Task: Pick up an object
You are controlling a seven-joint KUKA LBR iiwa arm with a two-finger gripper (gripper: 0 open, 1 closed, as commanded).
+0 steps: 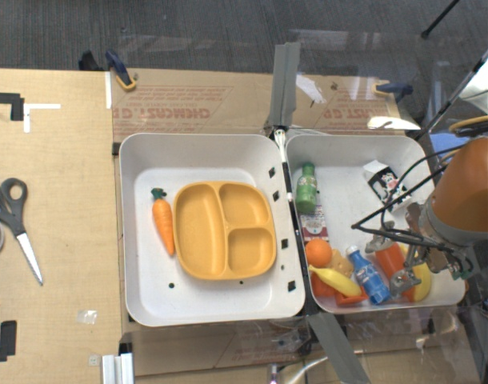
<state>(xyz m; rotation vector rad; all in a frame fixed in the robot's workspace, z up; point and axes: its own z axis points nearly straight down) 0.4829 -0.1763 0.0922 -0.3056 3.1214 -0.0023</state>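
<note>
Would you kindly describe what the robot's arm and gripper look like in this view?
The arm ends in a broad, rounded orange band with grey metal beneath it. Thin black cables loop out beside it. The gripper is small, metallic grey, with dark linkages.

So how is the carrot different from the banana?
The carrot is orange with a green top; the banana is yellow. The carrot lies in the left bin, beside the yellow plate; the banana lies in the right bin, crowded among an orange, a blue bottle and other things. The carrot points up and down the picture; the banana slants across. Both are long, thin toy foods.
</note>
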